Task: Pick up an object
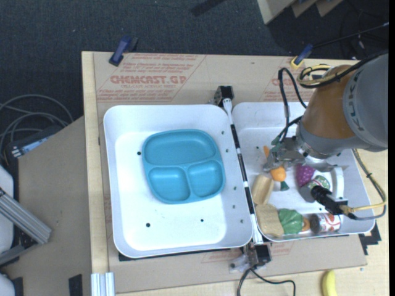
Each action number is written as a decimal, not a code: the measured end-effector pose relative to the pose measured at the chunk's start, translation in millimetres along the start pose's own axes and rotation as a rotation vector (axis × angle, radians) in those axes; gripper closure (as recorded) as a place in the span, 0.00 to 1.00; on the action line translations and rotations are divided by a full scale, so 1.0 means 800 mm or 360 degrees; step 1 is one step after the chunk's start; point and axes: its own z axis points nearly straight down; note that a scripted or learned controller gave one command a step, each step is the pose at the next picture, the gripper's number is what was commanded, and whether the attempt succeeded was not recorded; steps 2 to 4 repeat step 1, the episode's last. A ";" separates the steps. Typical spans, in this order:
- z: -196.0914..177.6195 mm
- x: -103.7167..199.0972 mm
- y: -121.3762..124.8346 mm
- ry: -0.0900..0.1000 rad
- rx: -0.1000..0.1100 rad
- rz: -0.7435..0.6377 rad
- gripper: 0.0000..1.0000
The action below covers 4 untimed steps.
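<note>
Arm reaches into right bin (247,113), gripper (279,160) low over a small orange piece (279,173), tan block (262,189) beside it. Can't tell its state. Blue divided plate (183,165) sits in left bin (117,165).

dark carpet floor (55,23), loose cables (28,125)

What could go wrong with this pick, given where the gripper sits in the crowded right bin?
The gripper hangs over a tight cluster: a small orange piece, a tan block and a purple item lie close together, so it may nudge neighbours or close on two at once. The arm hides part of the right bin, so a grasp may be hard to confirm.
</note>
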 end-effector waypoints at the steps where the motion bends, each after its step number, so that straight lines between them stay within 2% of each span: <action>1: -0.113 0.086 0.048 0.0000 -0.0003 -0.0004 1.00; 4: -0.113 0.086 0.048 0.0000 -0.0003 -0.0004 1.00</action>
